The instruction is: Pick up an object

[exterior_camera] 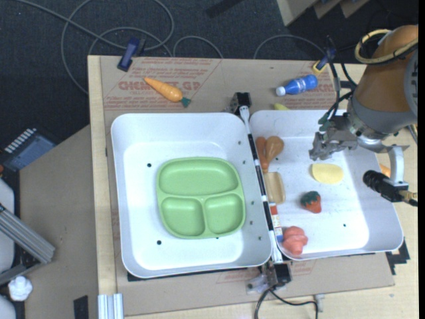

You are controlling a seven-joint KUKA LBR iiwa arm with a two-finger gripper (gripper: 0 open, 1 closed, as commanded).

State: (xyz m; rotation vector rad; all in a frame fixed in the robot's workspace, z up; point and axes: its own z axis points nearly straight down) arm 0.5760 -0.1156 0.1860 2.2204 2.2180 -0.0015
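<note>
My gripper [321,150] hangs over the right bin [372,234], its tip just above and left of a pale yellow flat piece [327,173]. A red strawberry with a green top [311,202] lies below that piece. A brown drumstick [268,148] rests near the bin's left wall, with a tan block [275,187] under it. A pink-red lumpy toy [293,238] sits at the bin's near left corner. Nothing shows between the fingers.
The left bin [133,138] holds a green three-part plate [199,197]. On the bench behind the bins lie a toy carrot [166,89] and a blue-and-white bottle [297,85]. A black part [385,185] juts over the right bin's right side.
</note>
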